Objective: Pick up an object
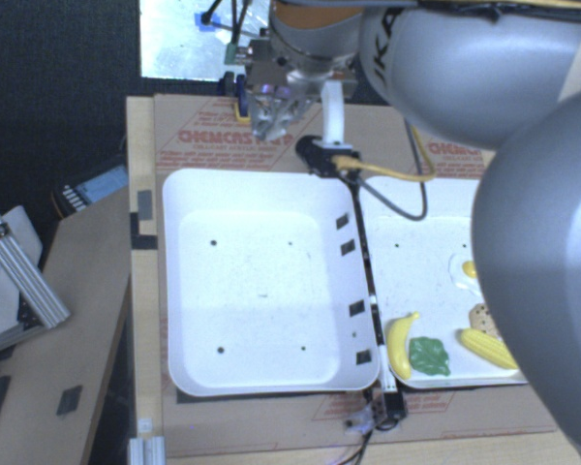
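Observation:
My gripper (271, 122) hangs high above the far edge of the left bin (179, 260), beyond its back rim, with nothing visible between its metal fingers. In the right bin (416, 245) a yellow banana (400, 345) lies near the front left corner, and a green leafy piece (429, 356) rests beside it. A second yellow item, like a corn cob (486, 347), lies further right next to a brown speckled cookie (480, 317). A small yellow-and-white thing (468, 269) sits partly hidden by the arm.
The grey arm (523, 163) covers the right part of the right bin. A black cable and a yellow cable (387, 174) hang over the divider between the bins. Cardboard lies under both bins.

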{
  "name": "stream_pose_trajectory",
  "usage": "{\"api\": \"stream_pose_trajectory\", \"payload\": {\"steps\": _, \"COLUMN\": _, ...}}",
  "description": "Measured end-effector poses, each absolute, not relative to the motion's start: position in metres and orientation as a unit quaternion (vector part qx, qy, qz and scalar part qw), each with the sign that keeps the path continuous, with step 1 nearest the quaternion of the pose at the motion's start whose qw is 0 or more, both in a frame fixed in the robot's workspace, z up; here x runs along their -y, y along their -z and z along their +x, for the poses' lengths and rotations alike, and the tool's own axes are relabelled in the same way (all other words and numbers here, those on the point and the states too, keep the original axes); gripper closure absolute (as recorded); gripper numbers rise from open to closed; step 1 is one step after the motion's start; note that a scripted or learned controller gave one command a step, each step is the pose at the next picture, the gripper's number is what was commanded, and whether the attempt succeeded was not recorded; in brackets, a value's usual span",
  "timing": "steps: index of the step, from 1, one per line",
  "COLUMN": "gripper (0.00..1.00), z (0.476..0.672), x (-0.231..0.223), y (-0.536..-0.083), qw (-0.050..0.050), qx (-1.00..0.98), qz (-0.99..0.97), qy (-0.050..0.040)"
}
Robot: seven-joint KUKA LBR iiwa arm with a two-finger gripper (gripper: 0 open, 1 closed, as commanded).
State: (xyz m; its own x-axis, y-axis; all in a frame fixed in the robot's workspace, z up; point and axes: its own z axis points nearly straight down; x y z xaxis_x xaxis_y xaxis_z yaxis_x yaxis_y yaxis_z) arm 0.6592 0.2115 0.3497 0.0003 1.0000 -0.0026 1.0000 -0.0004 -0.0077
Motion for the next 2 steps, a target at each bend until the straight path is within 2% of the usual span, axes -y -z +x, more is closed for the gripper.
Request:
{"api": "stream_pose_trajectory", "payload": {"steps": 1, "gripper": 1.0, "z": 0.669, "x": -0.235, "y": -0.333, "qw": 0.0, "qx": 0.709, "qz": -0.705, "qy": 0.0007}}
{"api": "stream_pose_trajectory", "payload": {"steps": 2, "gripper": 1.0, "z": 0.634, "x": -0.219, "y": -0.329, "qw": 0.0, "qx": 0.707, "qz": -0.707, "qy": -0.0002}}
